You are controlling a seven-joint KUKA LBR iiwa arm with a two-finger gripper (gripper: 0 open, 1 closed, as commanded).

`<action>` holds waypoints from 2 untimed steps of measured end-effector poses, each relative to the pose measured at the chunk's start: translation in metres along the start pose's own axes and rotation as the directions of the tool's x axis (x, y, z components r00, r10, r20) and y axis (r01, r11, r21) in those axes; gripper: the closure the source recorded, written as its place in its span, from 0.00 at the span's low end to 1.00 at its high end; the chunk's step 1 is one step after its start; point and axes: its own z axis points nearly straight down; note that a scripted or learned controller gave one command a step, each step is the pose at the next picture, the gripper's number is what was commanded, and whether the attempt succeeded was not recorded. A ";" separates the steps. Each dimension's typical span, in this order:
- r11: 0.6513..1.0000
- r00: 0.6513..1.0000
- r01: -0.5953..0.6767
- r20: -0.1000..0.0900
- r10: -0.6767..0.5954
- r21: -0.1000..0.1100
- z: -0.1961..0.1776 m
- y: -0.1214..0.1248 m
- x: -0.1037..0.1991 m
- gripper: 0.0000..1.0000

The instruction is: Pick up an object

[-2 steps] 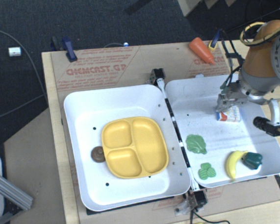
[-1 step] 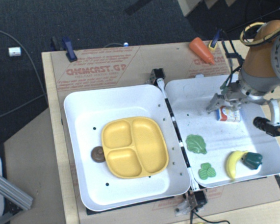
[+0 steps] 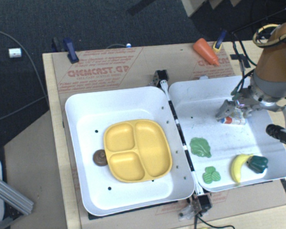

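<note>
The worktop [image 3: 60, 144] is a cardboard-covered board bearing two shallow white bins side by side. The left bin [image 3: 77, 112] holds a yellow divided plate [image 3: 136, 150] with three compartments, lying near the bin's middle; a small brown round object [image 3: 100, 157] lies against the plate's left edge, partly tucked beneath it. The right bin [image 3: 201, 93] holds the smaller things. The grey arm [image 3: 274, 68], with its orange band, reaches over that bin's far right corner. Its hand [image 3: 232, 112] hangs low over the bin's far half, and I cannot tell how wide it stands. A small red and white object [image 3: 228, 120] lies right below it. A yellow banana [image 3: 238, 167] lies near the bin's near right corner, touching a dark green object [image 3: 258, 163] on its right. A green leafy piece [image 3: 200, 147] lies by the bin's left wall, and a smaller green leafy piece [image 3: 211, 175] lies nearer the near edge. An orange carrot [image 3: 206, 52] rests on the worktop beyond the right bin.
</note>
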 end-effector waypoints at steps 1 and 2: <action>1.000 1.000 0.000 0.004 0.000 -0.009 0.036 0.016 0.050 0.00; 1.000 1.000 -0.002 0.001 0.002 0.000 0.041 -0.069 0.017 0.00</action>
